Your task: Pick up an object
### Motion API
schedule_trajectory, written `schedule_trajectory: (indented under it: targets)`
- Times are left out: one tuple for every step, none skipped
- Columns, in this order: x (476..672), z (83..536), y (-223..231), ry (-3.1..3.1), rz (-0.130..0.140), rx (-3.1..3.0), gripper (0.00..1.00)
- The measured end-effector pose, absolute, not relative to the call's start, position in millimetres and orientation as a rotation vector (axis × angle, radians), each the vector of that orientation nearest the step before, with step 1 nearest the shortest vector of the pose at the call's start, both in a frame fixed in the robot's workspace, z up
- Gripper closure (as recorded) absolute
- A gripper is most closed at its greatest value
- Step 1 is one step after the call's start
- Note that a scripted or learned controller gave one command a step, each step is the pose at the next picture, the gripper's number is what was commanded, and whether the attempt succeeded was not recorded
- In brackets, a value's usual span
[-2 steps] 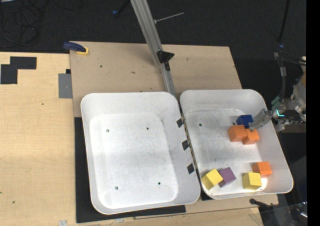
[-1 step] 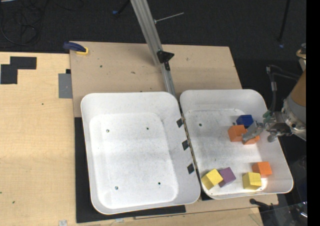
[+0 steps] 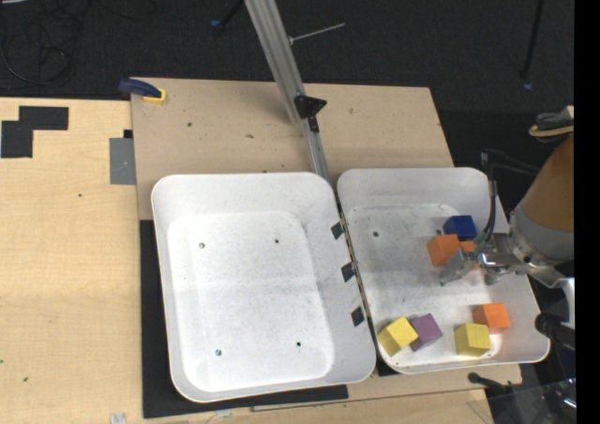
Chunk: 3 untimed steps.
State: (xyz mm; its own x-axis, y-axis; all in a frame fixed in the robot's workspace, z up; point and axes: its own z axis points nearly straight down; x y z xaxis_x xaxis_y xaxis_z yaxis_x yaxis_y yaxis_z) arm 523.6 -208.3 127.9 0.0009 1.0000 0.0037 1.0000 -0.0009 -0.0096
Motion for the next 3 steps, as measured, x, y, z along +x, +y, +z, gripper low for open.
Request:
schedule_trajectory:
  targets:
    - [524.3, 91.3, -207.8, -2.218, -0.001, -2.222, 0.0]
    - [524.0, 101.9, -208.6, -2.212, -0.001, -2.227, 1.0]
    - [525.5, 143.9, -208.4, -2.224, -0.001, -2.22, 1.0]
